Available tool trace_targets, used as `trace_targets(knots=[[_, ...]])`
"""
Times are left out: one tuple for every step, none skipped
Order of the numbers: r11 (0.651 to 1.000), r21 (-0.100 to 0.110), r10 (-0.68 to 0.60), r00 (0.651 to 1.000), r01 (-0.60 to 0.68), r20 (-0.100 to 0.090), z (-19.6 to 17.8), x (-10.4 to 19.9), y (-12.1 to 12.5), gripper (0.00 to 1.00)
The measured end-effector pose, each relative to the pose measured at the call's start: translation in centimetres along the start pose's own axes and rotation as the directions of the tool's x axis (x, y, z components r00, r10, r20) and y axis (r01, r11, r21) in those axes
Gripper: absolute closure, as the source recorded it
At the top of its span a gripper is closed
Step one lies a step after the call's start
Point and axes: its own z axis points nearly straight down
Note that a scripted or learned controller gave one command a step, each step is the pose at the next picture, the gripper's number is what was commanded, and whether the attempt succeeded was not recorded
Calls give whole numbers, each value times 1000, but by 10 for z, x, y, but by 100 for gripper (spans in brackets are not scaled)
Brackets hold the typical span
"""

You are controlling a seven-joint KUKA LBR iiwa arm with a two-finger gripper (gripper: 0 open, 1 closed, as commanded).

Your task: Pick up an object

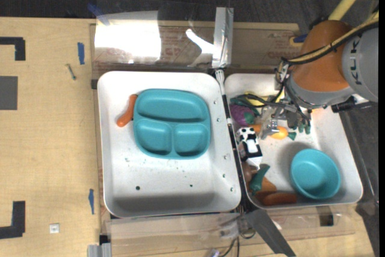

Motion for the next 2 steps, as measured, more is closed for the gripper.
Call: trace_targets(knots=[[1000, -2, -24, 1000, 24, -10, -88, -5, 58, 100], [998, -1, -66, 998, 66, -13, -125, -40, 45, 100]])
